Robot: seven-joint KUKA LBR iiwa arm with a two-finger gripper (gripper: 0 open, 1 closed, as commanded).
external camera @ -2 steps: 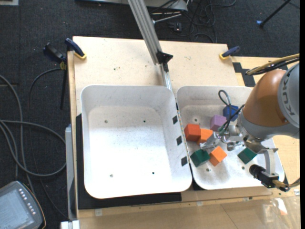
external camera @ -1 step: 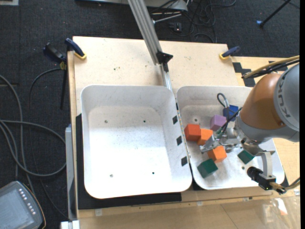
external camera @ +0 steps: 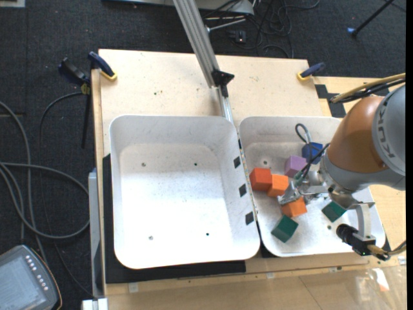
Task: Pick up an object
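The right bin (external camera: 258, 131) holds several small blocks. A red-orange block (external camera: 261, 178) touches an orange block (external camera: 279, 185) near the bin's left wall. Behind them lie a purple block (external camera: 295, 165) and a blue block (external camera: 312, 150). A dark green block (external camera: 284, 228) lies near the front, and another green block (external camera: 333, 210) lies partly under the arm. My gripper (external camera: 293, 196) is low in the bin, right over a second orange block (external camera: 296, 207) and close beside the first. The wrist hides much of where it meets the blocks.
The left bin (external camera: 122, 173) stands beside the right one, their walls meeting in the middle. A metal bar (external camera: 197, 34) slants in from the back. Clamps (external camera: 103, 66) (external camera: 311, 72) grip the board's far corners. A black cable loop (external camera: 302, 133) lies near the blue block.
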